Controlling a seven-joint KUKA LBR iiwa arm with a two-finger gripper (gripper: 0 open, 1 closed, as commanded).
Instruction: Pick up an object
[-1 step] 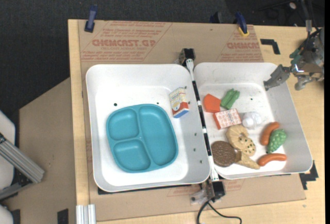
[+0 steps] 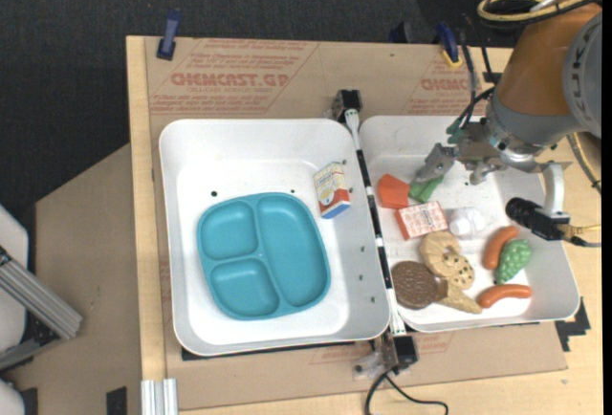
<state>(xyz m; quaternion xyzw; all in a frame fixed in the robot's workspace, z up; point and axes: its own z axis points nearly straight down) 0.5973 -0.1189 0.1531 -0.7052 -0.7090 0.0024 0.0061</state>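
One gripper [image 2: 442, 164] hung over the right bin [image 2: 564, 294], its fingers closed on a green object [image 2: 426, 186] just beside the orange wedge [image 2: 393, 190].

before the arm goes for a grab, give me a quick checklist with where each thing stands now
1. Gripper over the right bin: ok.
2. Target near the fingers: ok, a green piece lies just below them.
3. Piece between the fingers: cannot tell.
4. Neighbours clear of the target: not ok, the orange piece and the red-and-white packet sit close by.
5. Left bin undisturbed: ok, the blue tray lies flat, the small carton beside it.
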